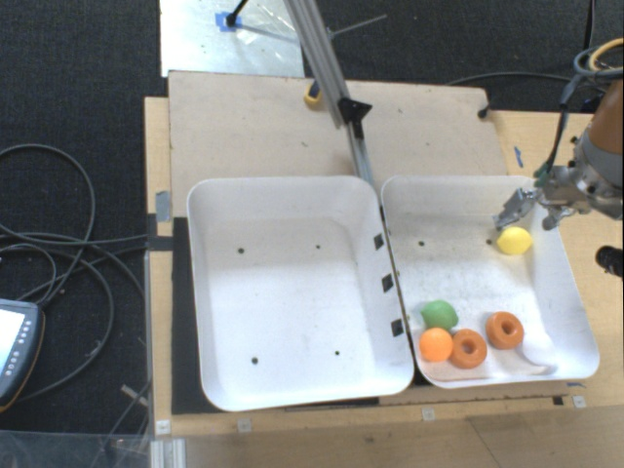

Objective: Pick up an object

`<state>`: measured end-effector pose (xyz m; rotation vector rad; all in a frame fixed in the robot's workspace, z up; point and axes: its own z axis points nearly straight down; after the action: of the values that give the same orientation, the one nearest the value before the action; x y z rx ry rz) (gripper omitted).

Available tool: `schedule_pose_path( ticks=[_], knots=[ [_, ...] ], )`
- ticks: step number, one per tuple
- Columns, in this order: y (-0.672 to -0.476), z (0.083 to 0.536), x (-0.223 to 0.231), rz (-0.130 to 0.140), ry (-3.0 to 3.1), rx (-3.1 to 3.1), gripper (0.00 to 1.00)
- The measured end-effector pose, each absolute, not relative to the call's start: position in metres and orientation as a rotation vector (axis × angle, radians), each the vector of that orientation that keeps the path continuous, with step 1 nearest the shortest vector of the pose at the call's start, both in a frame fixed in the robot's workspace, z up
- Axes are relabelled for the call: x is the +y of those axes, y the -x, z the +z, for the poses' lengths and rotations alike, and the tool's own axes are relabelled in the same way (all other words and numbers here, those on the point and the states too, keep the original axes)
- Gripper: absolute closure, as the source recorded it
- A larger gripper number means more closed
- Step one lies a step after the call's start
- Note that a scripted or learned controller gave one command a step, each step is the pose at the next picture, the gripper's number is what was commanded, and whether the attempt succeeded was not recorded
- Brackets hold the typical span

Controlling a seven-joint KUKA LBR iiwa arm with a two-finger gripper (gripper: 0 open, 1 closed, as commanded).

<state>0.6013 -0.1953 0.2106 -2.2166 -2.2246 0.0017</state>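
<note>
from above the bench, the grey arm (pixel 603 154) reaches in at the right, its gripper (pixel 515 211) hanging over the upper right part of the right bin (pixel 575 300). a yellow ball (pixel 514 241) lies on the bin floor just below and beside the gripper's tip; nothing is visibly between the fingers, and at this size i cannot tell whether the jaws are spread or pressed together.

toward the near edge of the same bin sits a small cluster: a green ball (pixel 440 313), an orange ball (pixel 436 344) just below it and touching or nearly so, then two orange rings (pixel 468 348) (pixel 504 330) side by side to the right (each with a dark hole at its centre). a pale, whitish object (pixel 536 359) rests by the near right corner, hard to make out against the white wall.

the left bin (pixel 210 261) stands beside the right one, the two rims meeting along a line marked with dark tabs. a grey metal pole (pixel 322 52) slants across the board behind the bins. black cables (pixel 58 252) loop over the dark floor at left, near a handheld screen (pixel 15 344) at the edge.
</note>
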Motion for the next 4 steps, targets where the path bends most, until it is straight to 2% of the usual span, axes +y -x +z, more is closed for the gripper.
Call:
schedule_pose_path(
  ticks=[2,3,4],
  knots=[
    [-0.6,0.096,-0.191,0.002,2.218,-2.221,0.0],
    [-0.602,0.11,-0.192,-0.004,2.222,-2.226,1.0],
    [-0.614,0.167,-0.194,-0.006,2.221,-2.232,1.0]
  ],
)
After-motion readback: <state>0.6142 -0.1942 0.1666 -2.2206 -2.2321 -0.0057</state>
